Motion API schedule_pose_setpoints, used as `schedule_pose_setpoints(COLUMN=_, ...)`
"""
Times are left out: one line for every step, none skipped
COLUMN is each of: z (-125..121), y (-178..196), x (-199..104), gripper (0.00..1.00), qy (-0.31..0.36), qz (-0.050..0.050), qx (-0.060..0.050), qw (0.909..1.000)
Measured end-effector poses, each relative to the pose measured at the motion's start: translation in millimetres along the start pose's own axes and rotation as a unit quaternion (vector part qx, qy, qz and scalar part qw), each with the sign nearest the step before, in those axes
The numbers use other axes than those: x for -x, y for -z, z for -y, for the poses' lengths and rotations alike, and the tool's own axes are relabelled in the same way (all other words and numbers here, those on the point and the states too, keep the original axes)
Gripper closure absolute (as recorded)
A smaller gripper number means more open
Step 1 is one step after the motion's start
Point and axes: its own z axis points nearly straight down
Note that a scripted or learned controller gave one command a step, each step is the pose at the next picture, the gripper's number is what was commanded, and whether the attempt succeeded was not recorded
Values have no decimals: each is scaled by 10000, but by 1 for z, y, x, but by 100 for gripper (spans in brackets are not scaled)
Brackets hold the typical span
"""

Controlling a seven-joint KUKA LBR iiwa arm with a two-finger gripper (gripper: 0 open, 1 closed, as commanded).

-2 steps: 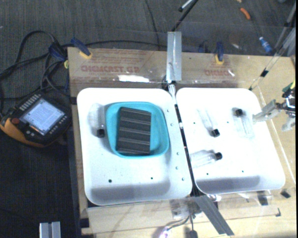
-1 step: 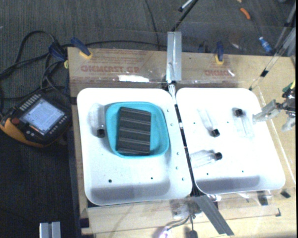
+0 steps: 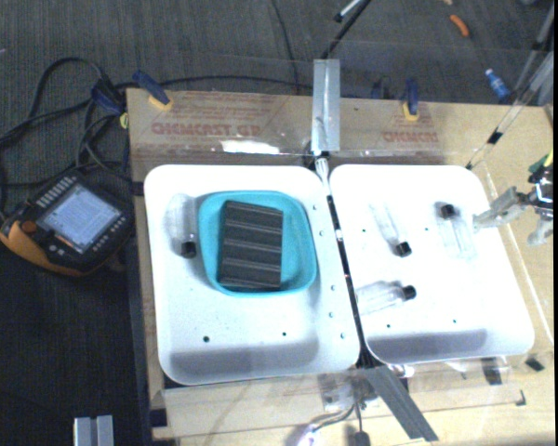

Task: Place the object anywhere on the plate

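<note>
Well, the teal plate (image 3: pixel 302 249) sits in the left bin (image 3: pixel 242 351), and a dark ribbed block (image 3: pixel 251 244) already lies flat on its middle, covering most of it. Just left of the plate, against its rim, a clear vial with a black cap (image 3: pixel 179 226) rests on the bin floor. Right of the plate, across the divider, the right bin (image 3: pixel 446 333) bears three more clear vials with black caps: one (image 3: pixel 391 230) nearest the plate, one (image 3: pixel 386 295) below it, and one (image 3: pixel 454 226) farther off towards the far right. The gripper (image 3: pixel 542 207) hangs at the right rim of that bin, well apart from the plate; it is cut off by the edge, so whether its fingers are apart or together I cannot tell, and nothing is seen between them.
</note>
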Motion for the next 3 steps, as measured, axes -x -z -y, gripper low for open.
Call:
schedule_pose_setpoints(z=0, y=0, x=0, gripper=0, qy=0, qz=0, qx=0, qw=10000)
schedule_pose_setpoints(z=0, y=0, x=0, gripper=0, qy=0, qz=0, qx=0, qw=10000)
schedule_pose_setpoints(z=0, y=0, x=0, gripper=0, qy=0, qz=0, qx=0, qw=10000)
